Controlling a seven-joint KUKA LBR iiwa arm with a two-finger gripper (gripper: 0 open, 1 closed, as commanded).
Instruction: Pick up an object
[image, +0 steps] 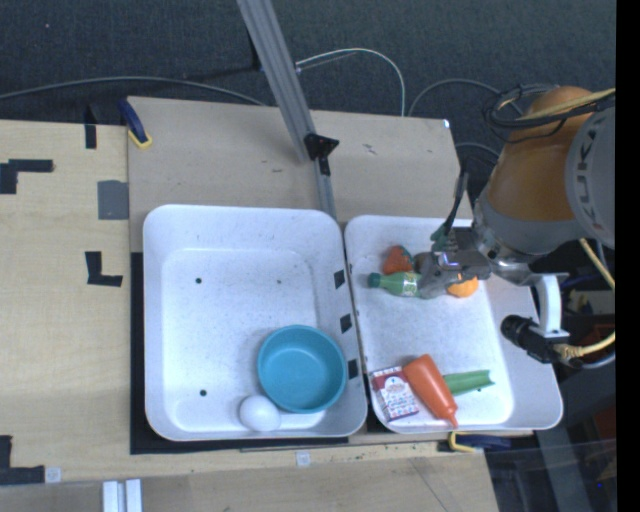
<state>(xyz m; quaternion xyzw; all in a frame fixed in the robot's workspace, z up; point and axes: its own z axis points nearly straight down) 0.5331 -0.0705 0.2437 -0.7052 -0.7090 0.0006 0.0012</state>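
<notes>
My gripper (432, 280) hangs over the upper part of the right bin (520, 385), reaching in from the right. Its fingers come down right at a small green bottle (393, 284) lying on its side. A red-orange object (397, 259) lies just behind the bottle, and an orange round fruit (463, 288) sits beside the gripper on its right. Nearer the front of that bin lie a toy carrot (432, 386) with a green top (467, 380) and a small red and white box (394, 393).
The left bin (180, 250) holds a blue bowl (300, 368) and a white ball (259, 411) at its front. A grey pole (285, 85) slants in from the top to the bins' shared edge. Cables run behind the bench.
</notes>
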